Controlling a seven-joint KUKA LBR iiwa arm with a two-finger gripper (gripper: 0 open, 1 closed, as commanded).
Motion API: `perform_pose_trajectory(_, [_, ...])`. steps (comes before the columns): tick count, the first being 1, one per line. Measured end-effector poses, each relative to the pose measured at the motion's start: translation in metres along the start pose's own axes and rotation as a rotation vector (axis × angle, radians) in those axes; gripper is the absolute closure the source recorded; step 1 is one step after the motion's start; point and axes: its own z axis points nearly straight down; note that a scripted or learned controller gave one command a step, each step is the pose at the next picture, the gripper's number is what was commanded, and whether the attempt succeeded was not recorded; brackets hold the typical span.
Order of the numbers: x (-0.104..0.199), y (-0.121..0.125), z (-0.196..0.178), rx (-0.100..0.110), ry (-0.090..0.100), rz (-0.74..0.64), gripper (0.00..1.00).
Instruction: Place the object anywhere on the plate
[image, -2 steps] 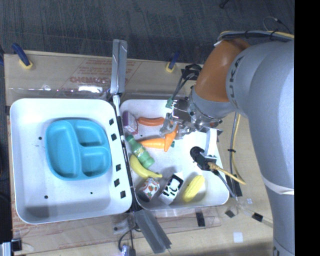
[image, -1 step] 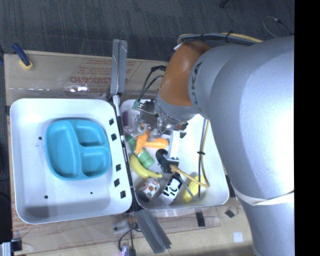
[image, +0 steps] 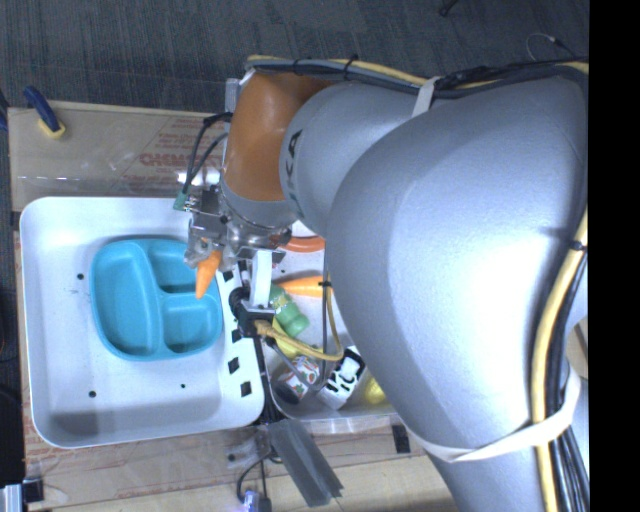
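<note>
Even, fairly bright light falls from above. The white bin (image: 60, 330) glares slightly, with soft shadows. The picture is mildly grainy.

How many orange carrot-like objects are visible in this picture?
2. One orange carrot hangs at the gripper, over the right edge of the blue plate. Another carrot lies in the right bin, beside a green object. The arm may hide more.
</note>
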Motion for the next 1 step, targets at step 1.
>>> perform_pose_trajectory(1, [-0.0004, 0.0002, -0.0001, 0.0, 0.0, 0.0, 0.0])
